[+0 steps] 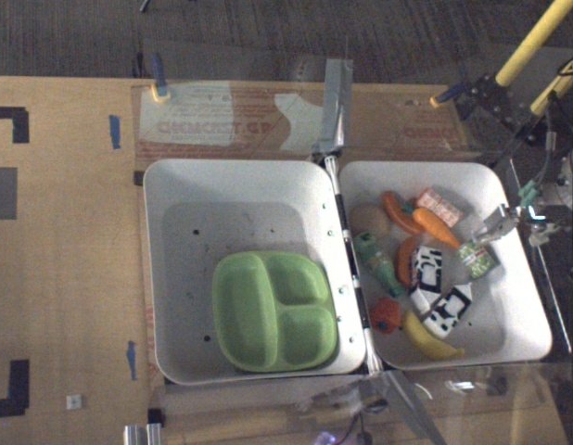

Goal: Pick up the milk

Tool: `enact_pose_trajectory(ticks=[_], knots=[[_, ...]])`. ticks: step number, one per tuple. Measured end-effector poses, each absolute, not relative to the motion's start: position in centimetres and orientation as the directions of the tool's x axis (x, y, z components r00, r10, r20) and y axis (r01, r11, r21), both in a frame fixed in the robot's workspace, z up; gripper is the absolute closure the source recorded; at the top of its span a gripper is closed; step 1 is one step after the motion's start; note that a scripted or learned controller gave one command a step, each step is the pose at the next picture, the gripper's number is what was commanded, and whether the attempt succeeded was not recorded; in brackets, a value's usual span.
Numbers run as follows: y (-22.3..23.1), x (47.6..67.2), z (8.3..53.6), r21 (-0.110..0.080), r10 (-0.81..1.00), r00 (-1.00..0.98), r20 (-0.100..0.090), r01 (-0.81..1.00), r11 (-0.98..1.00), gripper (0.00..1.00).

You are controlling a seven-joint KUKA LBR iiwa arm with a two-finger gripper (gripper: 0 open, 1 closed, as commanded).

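Observation:
Two black-and-white cow-patterned milk cartons lie in the right bin [518, 336]. One carton [427, 269] is near the bin's middle. The other carton [450, 310] lies just below and to the right of it, beside a banana [431, 338]. A grey part of the gripper [495, 224] reaches in over the bin's right side. It is above a small green-and-white pack [478, 260] and apart from both cartons, up and to their right. Nothing shows in its grasp.
The right bin also holds two carrots [433, 225], a pink box [439, 205], a green bottle [373, 259], a brown round item [367, 219] and a red fruit [387, 314]. A green divided plate [273, 311] lies in the left bin [175, 248]. Yellow poles [537, 31] stand at the upper right.

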State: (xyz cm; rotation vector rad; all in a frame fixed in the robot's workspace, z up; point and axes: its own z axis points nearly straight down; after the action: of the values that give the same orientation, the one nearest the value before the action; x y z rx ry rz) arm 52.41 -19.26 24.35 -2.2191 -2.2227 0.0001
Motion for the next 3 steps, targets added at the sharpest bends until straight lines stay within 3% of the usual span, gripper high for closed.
enact_pose_trajectory(ticks=[1, 2, 3], knots=[[-19.5, 52.5, 10.8, 0.003, 0.987, -0.16, -0.002, 0.987, 0.16, 0.0], [-20.0, 50.4, 9.6, 0.009, 0.974, -0.227, -0.003, 0.974, 0.227, 0.0], [-21.4, 48.1, 20.7, 0.003, 0.895, -0.445, -0.004, 0.895, 0.445, 0.0]])
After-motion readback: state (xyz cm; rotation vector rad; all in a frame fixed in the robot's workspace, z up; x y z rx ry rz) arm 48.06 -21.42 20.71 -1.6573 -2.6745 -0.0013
